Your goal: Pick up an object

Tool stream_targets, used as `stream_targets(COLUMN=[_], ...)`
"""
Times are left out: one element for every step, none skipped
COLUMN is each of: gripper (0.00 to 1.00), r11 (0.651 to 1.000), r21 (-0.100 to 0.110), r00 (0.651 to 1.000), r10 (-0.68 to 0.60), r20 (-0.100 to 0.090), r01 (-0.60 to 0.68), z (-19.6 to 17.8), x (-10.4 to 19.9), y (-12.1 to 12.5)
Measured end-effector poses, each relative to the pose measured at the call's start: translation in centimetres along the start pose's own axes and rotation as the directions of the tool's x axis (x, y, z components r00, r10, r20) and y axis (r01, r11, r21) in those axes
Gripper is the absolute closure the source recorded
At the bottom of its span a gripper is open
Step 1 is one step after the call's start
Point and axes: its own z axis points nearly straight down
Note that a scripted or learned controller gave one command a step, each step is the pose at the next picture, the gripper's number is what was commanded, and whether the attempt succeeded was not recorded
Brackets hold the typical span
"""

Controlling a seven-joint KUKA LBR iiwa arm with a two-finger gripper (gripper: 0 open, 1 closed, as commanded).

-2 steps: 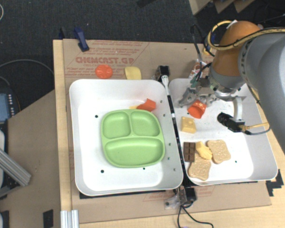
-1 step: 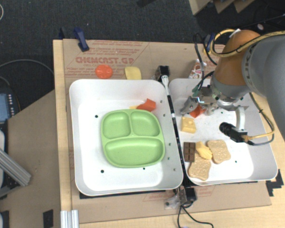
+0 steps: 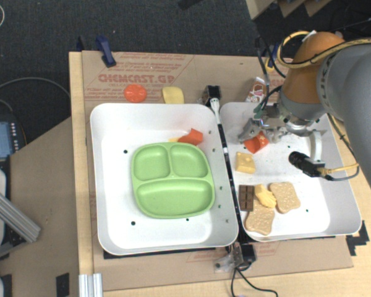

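Right bin (image 3: 340,218), shallow white plastic: metal claw (image 3: 258,133) low over a glossy red chunk (image 3: 256,144); whether it pinches cannot be told. Nearby lie a yellow wedge (image 3: 245,163) and rough tan crackers (image 3: 285,197). Left bin (image 3: 105,184) holds a smooth green divided tray (image 3: 172,179).

Both white bins (image 3: 105,184) look like smooth, slightly glossy plastic, and the green divided plate (image 3: 172,179) in the left one has a matt plastic look. The board (image 3: 136,73) beneath them, toward twelve o'clock, is plain brown cardboard, while the arm (image 3: 352,73) shows smooth grey casing with a glossy orange band (image 3: 310,67).
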Motion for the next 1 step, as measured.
stream_targets(gripper=[1.0], r11=[1.0], r21=[-0.003], r00=[1.0], r10=[0.001], r20=[0.0], r01=[-0.001], z=[-1.08], x=[0.03], y=[0.02])
